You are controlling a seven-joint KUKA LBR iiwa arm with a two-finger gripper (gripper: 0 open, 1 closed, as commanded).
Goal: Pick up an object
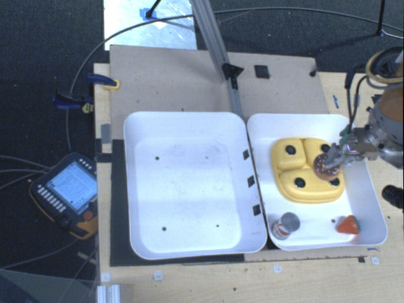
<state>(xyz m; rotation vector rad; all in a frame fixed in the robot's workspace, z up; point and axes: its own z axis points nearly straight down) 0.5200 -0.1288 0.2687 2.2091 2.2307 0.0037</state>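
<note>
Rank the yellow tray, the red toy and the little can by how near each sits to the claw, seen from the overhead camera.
From the claw:
1. Yellow tray, directly under it in the right bin.
2. Red toy, in that bin's near right corner.
3. Little can, in its near left corner.

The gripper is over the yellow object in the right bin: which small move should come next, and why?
Probably a short straight descent. The gripper sits above the right side of the yellow object in the right bin, and nothing shows between its fingers. The can and the red piece lie apart, near the front wall.
</note>
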